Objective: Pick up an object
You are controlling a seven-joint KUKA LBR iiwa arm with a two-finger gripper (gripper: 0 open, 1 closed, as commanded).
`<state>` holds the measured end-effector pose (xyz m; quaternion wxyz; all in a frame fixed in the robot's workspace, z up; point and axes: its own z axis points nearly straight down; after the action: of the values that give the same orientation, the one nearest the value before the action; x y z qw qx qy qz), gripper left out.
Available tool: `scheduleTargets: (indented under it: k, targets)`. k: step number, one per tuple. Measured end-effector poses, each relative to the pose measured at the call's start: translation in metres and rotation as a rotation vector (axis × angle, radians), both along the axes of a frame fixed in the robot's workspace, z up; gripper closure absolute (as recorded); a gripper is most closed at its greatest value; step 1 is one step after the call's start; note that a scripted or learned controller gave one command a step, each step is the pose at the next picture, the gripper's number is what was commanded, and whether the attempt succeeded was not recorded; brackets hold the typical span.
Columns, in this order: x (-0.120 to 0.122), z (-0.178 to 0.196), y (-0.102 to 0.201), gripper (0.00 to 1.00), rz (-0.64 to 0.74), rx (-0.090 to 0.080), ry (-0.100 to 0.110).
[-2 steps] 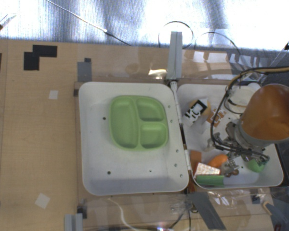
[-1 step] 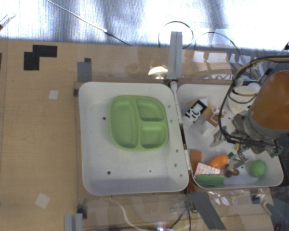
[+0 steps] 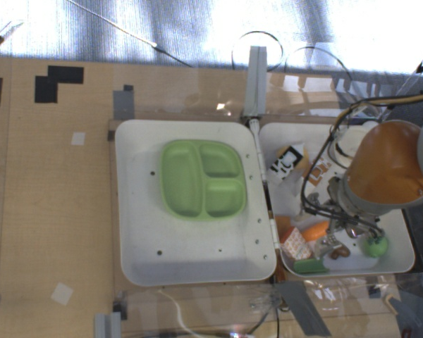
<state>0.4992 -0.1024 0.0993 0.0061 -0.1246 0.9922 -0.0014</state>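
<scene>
The right bin (image 3: pixel 407 259) holds a small pile of things at its near end. At about 6 o'clock in that bin lies a flat dark green piece (image 3: pixel 310 265). Just above it, at about 7 o'clock, sits a little packet (image 3: pixel 295 244) with red and white marks, and an orange carrot-like toy (image 3: pixel 315 230) touches it on the right. A green ball (image 3: pixel 374 246) rests at about 5 o'clock, near the bin's right wall.

The gripper (image 3: pixel 333 243) hangs low over this pile, between the orange toy and the green ball. I cannot tell if it is spread or closed, because the metal parts and wires hide it, and maybe something brown sits under it. Above it is the arm's orange band (image 3: pixel 388 164), which covers much of the bin.

Farther back, at about 11 o'clock in the right bin, a white box with black marks (image 3: pixel 287 160) leans near the wall between the bins.

The left bin (image 3: pixel 137 259) holds a light green plate (image 3: pixel 201 179) with three parts, lying flat at its middle.

Beyond both bins, a grey post (image 3: pixel 255 79) stands at 12 o'clock on the wooden bench (image 3: pixel 49 210).
</scene>
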Motion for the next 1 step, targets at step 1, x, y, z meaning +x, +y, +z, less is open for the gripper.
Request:
scheduleTargets:
  k: [1]
  targets:
    - [0.0128, -0.0077, -0.0733, 0.00, -0.308, 0.001, -0.011]
